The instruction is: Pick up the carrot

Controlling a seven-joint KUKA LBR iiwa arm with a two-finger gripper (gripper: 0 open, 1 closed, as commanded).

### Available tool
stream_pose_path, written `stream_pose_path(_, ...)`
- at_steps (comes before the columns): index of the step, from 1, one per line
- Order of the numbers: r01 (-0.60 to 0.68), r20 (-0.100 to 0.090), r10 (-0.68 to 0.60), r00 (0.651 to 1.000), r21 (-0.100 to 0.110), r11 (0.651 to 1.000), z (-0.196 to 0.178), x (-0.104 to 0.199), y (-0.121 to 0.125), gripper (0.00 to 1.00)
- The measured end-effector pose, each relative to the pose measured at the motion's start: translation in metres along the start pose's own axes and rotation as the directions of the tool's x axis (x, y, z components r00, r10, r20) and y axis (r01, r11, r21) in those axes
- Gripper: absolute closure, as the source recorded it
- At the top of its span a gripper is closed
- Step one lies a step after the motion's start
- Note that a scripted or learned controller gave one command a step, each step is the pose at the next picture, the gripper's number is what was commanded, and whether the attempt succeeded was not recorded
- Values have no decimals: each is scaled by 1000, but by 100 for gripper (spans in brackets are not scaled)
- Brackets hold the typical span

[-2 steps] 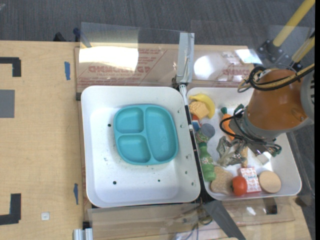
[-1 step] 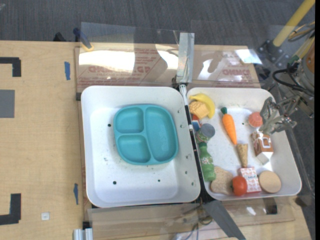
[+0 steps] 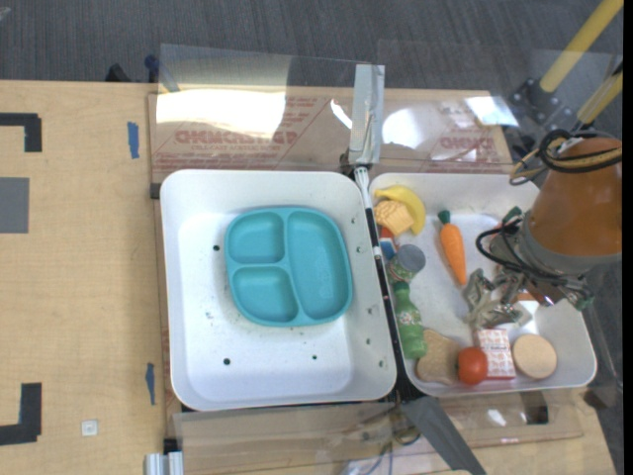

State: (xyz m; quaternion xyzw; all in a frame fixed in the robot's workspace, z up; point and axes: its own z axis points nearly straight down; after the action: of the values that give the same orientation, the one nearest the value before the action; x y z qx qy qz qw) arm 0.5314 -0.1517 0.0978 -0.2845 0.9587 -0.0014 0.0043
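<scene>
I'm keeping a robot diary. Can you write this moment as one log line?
carrot: lying in right bin | end effector: beside carrot, not touching | pickup: not done

- The bench (image 3: 69, 265) is viewed from one fixed camera set above it, looking down at a slant
- Both white bins (image 3: 188, 354) are taken in whole, with the arm (image 3: 579, 211) seen entering at the right

A robotics lab: a plywood bench (image 3: 69, 265) marked with black tape squares and blue tape tabs, grey carpet behind it, clear plastic shields (image 3: 227, 117) taped upright beyond two white bins (image 3: 188, 265) left of the hand (image 3: 499, 300).
</scene>
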Motion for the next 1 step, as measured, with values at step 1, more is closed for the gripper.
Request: stream_pose_path(1,47,4,-47,999,5,999,-179,-19,-32,100)
